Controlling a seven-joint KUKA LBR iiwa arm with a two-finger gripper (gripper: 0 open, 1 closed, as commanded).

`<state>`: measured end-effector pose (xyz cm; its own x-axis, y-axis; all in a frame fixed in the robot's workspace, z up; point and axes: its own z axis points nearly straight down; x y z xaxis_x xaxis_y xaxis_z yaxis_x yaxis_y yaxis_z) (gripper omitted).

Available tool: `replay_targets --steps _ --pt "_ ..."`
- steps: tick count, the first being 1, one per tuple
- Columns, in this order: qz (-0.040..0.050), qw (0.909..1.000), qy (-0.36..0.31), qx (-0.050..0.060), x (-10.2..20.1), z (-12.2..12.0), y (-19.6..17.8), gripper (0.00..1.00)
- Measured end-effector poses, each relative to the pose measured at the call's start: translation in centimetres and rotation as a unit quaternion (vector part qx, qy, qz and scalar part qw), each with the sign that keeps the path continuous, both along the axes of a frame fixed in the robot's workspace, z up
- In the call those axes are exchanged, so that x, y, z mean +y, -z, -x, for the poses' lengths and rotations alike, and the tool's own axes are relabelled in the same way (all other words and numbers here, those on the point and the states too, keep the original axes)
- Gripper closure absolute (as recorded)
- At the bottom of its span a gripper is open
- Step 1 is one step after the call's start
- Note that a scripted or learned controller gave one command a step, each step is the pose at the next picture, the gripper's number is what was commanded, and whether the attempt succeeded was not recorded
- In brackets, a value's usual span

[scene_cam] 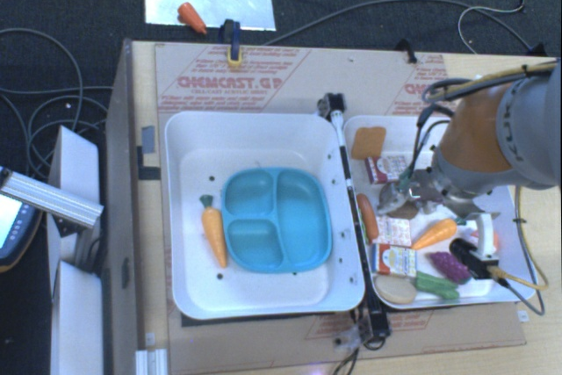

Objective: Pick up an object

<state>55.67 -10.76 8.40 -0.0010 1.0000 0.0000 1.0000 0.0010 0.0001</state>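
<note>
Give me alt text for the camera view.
The grey arm's gripper hangs low over the right bin, among toy food: an orange carrot, a purple eggplant, small cartons. The left bin holds a blue divided plate with another carrot beside it.

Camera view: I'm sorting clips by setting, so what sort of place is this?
Probably a robotics lab's pick-and-place test bench, not a kitchen. Two white bins sit on a cardboard-covered bench, toy food like a carrot and a blue divided plate lies in them, and cables trail across dark carpet.
</note>
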Motion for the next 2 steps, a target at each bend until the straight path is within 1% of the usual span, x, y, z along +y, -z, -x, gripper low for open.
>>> replay_targets --steps 1,2 --pt "0.0004 1.0000 -0.001 -0.002 -1.6 -5.5 -0.1 0.00" --pt "0.0000 1.0000 0.000 0.000 1.7 1.0 0.0 0.00"
